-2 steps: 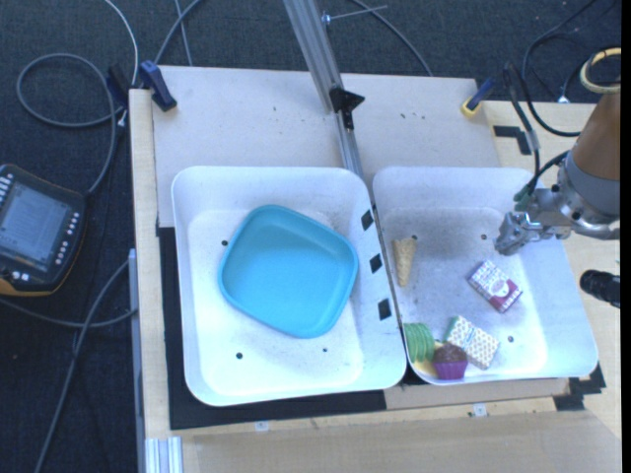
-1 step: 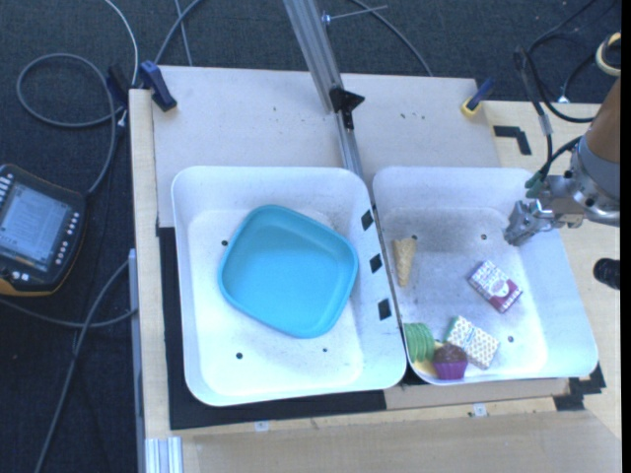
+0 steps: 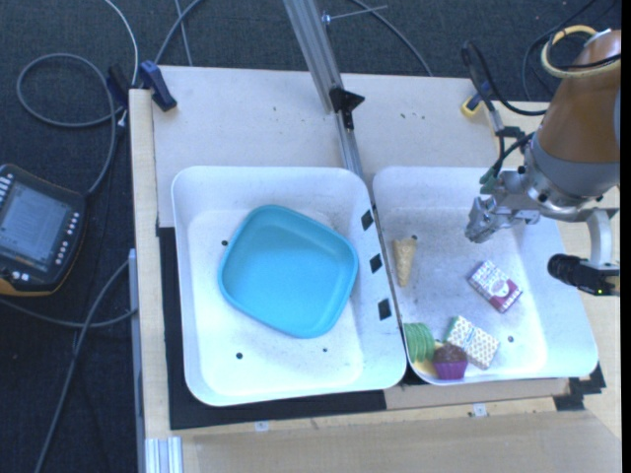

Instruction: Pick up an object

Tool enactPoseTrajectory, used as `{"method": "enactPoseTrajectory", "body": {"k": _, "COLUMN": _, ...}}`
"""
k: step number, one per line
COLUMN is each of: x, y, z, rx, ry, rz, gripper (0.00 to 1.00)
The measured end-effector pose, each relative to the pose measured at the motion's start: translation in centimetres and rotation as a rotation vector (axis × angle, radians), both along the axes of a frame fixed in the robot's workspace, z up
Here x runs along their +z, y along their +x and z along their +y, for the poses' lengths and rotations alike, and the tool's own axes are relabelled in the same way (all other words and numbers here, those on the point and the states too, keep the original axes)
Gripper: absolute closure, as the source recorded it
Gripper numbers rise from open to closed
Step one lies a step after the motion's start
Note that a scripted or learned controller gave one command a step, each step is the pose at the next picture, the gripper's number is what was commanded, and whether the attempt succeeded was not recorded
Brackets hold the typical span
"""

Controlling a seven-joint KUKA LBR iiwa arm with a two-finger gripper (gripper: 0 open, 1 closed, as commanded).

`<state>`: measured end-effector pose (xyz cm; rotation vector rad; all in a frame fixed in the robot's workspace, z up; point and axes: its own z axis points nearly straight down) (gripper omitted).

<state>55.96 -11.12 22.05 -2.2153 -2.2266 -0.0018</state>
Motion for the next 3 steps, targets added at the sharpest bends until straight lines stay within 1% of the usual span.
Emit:
{"method": "enactPoseTrajectory", "body": {"k": 1, "x": -0.5, "y": 1.1, "z": 5.5, "rx": 0.0, "ry": 0.0, "rz": 0.0, "gripper": 1.0}}
{"method": "enactPoseTrajectory", "body": {"k": 2, "x": -1.1, "y": 1.6, "z": 10.6, "rx": -0.001, "ry": 0.0, "rz": 0.0, "gripper": 1.0}}
{"method": "enactPoseTrajectory", "body": {"k": 3, "x": -1.1, "y": 1.5, "z": 16.4, "rx": 0.0, "ry": 0.0, "rz": 0.0, "gripper": 1.0}}
